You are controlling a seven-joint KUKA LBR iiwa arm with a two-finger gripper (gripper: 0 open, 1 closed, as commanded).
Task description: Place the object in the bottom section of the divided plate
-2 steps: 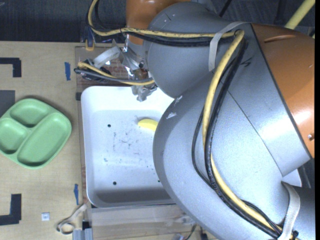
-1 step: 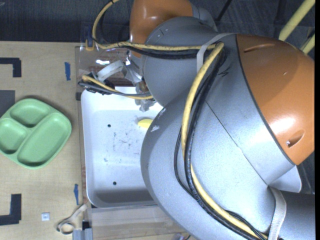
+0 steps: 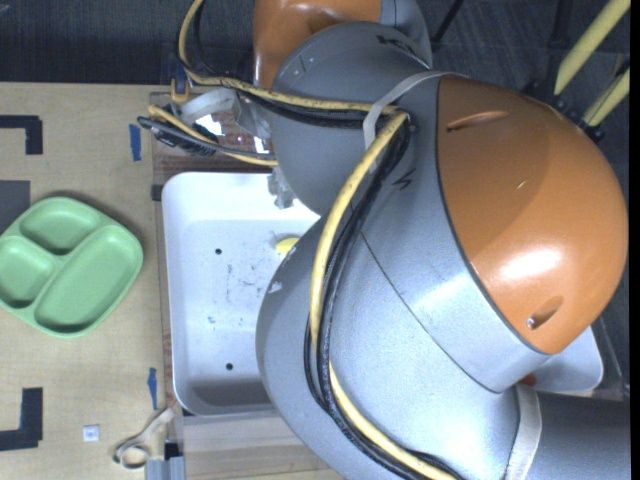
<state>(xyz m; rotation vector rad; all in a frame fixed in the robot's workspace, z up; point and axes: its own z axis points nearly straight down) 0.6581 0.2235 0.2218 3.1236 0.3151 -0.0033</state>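
- The grey and orange arm covers most of the white bin.
- The end effector is hidden behind the arm; whether it is clenched or released cannot be told.
- A small yellow object peeks out at the arm's edge, inside the bin.
- The green divided plate, with 3 sections, lies on the bench, left of the bin.

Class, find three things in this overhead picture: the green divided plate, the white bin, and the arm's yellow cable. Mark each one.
green divided plate [image 3: 88,274]: camera view, floor of its largest section.
white bin [image 3: 215,268]: camera view, bare scuffed floor.
yellow cable [image 3: 340,218]: camera view, the stretch running down the grey arm.
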